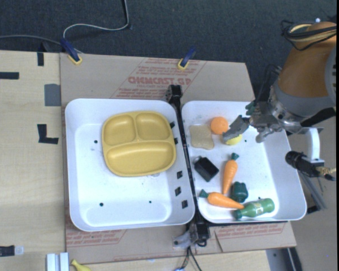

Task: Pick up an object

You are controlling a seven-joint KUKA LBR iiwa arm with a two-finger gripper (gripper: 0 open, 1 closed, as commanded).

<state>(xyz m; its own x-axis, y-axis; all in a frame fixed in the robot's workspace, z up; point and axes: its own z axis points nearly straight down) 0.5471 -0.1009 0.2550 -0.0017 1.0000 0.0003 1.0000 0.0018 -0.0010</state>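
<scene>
The right bin [282, 168] holds several objects: an orange ball [218, 125], a beige block [201, 136], a black block [205, 168], two carrots [230, 174] [225, 200], a dark green pepper [239, 192] and a green bottle [255, 208]. A small yellow piece [233, 140] lies just right of the ball. My gripper [248, 133] hangs over the bin's upper middle, open, with one finger [235, 130] above the yellow piece and the other toward the right. Nothing shows between the fingers.
The left bin [79, 168] carries a yellow divided plate [139, 141]. A black divider [179, 151] runs between the bins. Cardboard [158, 78] lies under both, and a cable [96, 27] trails across the dark floor behind.
</scene>
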